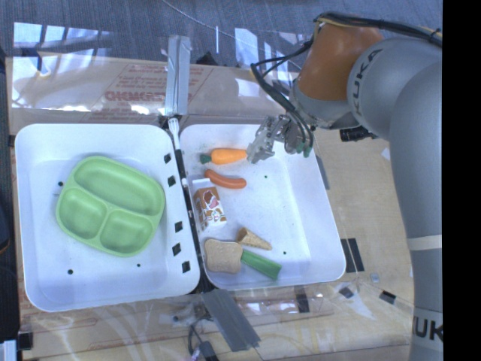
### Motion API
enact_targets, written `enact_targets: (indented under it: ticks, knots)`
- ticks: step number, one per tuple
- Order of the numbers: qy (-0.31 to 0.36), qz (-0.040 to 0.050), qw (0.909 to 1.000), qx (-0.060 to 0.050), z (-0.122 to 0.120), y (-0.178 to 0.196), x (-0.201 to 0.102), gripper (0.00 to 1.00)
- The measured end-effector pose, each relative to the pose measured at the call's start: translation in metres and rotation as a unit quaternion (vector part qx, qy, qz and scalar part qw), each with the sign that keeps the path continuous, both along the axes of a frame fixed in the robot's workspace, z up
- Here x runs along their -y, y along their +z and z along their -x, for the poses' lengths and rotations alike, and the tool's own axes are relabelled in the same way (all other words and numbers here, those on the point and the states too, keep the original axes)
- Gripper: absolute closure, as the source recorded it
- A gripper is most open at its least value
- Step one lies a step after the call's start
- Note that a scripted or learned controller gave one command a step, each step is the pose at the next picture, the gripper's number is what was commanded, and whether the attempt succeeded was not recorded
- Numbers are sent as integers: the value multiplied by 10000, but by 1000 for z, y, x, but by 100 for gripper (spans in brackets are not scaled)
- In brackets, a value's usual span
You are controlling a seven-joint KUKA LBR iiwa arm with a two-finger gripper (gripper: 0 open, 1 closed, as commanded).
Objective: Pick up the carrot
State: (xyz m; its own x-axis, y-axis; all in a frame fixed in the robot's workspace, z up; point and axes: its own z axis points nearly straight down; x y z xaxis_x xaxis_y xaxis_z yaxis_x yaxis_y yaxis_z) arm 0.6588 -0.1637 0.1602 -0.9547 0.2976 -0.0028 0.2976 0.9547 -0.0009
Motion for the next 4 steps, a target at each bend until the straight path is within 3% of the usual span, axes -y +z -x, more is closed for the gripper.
enact_targets:
  ticks: [1,2,3,4]
  knots:
    - [-89,-10,10000,33,28,81,-92,100]
    - [-610,-11,9981,9,17,125,-150,100]
    - [-1598,-7,9871,-25,44,125,-213,100]
    - [-815,-9,9967,-26,16,76,-300,100]
